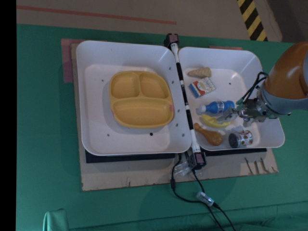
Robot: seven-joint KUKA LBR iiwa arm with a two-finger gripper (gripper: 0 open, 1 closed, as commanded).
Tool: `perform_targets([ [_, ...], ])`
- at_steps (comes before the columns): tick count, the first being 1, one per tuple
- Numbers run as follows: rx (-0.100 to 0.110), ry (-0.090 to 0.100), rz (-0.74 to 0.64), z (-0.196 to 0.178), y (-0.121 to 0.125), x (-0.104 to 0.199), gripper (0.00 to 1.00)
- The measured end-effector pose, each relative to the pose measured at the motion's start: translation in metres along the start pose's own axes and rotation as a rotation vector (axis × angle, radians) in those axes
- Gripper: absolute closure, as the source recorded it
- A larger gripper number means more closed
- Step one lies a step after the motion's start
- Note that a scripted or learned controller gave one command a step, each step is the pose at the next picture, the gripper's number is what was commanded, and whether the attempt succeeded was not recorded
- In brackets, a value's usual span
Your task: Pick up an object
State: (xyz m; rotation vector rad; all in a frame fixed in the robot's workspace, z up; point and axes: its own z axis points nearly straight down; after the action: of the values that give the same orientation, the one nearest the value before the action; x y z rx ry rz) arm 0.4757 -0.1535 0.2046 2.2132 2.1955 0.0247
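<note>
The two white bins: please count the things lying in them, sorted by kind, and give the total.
Toy food: 3, a cone-shaped piece, a banana, a drumstick
Drink bottle: 1
Can: 1
Small carton: 1
Yellow divided tray: 1
Total: 7

On the counter [43, 129], the left bin [91, 129] holds a yellow tray [140, 99] with three compartments. The right bin [250, 61] holds a cone [199, 72], a small carton [202, 87], a bottle [217, 107] on its side, a banana [215, 122], a drumstick [209, 134] and a can [240, 139]. The hand [239, 113] hangs just beside the bottle's cap end, above the banana's tip.
</note>
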Motion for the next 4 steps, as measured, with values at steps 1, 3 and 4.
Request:
perform_targets([
  [1,-0.012,0.003,-0.002,0.006,0.002,-0.004,0.00],
  [3,-0.015,-0.003,0.000,0.008,0.112,0.052,0.00],
  [4,-0.016,0.000,-0.001,0.009,0.128,0.012,0.00],
])
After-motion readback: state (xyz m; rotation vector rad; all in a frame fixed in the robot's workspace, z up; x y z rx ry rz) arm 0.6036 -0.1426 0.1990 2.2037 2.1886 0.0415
